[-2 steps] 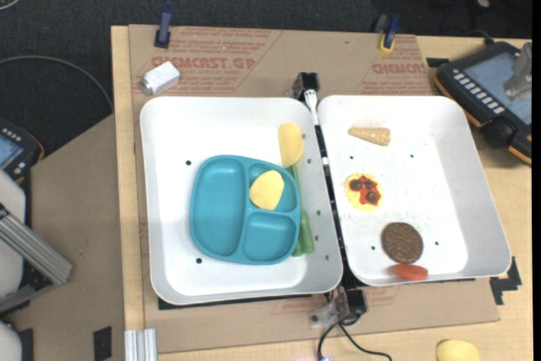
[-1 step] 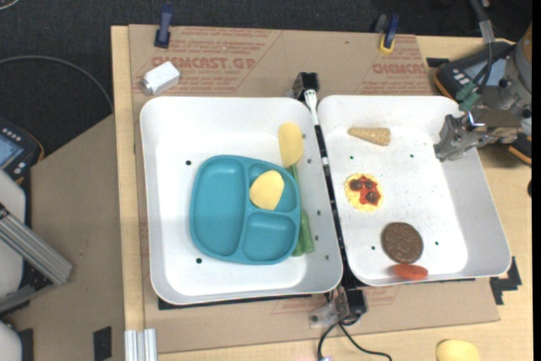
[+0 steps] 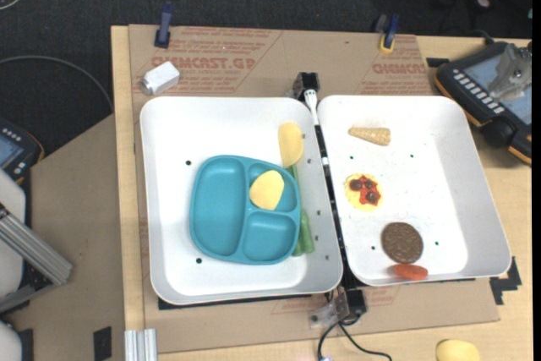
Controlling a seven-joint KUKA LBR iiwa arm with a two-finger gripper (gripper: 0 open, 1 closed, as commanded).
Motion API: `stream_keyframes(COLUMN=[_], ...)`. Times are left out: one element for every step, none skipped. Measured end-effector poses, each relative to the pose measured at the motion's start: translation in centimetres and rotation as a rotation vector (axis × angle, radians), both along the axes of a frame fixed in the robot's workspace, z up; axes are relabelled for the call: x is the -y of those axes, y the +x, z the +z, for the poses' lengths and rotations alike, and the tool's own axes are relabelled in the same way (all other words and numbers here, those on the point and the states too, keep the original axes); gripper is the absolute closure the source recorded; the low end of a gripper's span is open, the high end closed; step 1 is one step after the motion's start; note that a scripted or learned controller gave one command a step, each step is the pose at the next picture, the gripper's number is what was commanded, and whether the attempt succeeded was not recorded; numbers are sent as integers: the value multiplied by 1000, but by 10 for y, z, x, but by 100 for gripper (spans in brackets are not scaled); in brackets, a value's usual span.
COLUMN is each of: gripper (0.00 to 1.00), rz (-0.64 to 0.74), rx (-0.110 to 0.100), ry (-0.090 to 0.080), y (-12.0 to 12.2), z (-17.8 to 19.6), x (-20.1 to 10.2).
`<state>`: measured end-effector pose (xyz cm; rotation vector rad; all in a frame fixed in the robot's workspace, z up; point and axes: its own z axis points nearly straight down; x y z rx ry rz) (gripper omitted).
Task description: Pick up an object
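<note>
Nearest to the camera, in the right bin (image 3: 483,182), a small red piece (image 3: 411,270) lies at about 6 o'clock, close against the front wall, and a brown round disc (image 3: 401,242) touches it from behind. These two are crowded together near the wall, so I judge them awkward for a first try. Toward the middle of this bin lies a flat yellow piece with red spots (image 3: 364,191), apart from the others; it is very low, and I think it gives little to take hold of. In the left bin (image 3: 154,182) a blue divided plate (image 3: 221,211) fills the middle, with a yellow lump (image 3: 267,190) sitting on it at about 2 o'clock, over the ridge between its sections. A green strip (image 3: 303,234) is squeezed between the plate's right edge and the bin wall, probably hard to reach. Further back, a long yellow piece (image 3: 290,144) lies at 1 o'clock of this bin, just beside the plate. Furthest in the right bin, at 11 o'clock, a tan cone (image 3: 370,134) lies on its side with free floor all around. The task names no special object, so any of these may serve; the cone and the yellow lump look to me the easiest, because they stand higher and have room around them.
</note>
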<state>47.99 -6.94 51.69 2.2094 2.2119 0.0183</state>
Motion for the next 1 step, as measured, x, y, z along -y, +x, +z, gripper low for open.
stream_keyframes(gripper=[100], rz=[-1], rx=[-33], ry=[4], y=[-2], z=[-137], x=[-20])
